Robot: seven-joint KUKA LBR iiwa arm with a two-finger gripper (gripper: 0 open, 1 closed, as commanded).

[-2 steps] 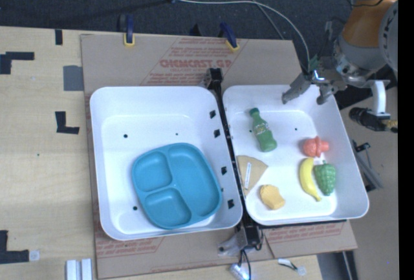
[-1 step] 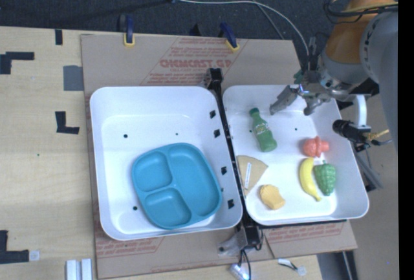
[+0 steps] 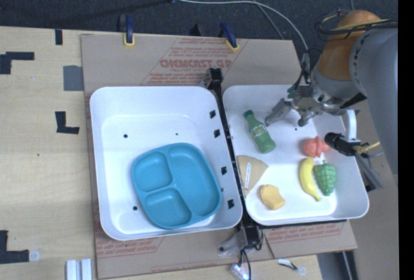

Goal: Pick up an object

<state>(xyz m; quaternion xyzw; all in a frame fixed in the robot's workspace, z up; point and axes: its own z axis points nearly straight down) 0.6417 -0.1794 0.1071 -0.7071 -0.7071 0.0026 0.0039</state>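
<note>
Jaws (image 3: 290,114) spread wide with nothing between them, hovered over right bin (image 3: 352,211), green bottle (image 3: 259,132) just beside, banana (image 3: 308,179) nearer front, blue tray (image 3: 174,185) in left bin (image 3: 107,143).

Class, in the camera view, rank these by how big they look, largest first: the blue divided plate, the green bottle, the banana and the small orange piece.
1. Blue divided plate, by far.
2. Green bottle and banana: too alike to separate.
3. Small orange piece.
</note>
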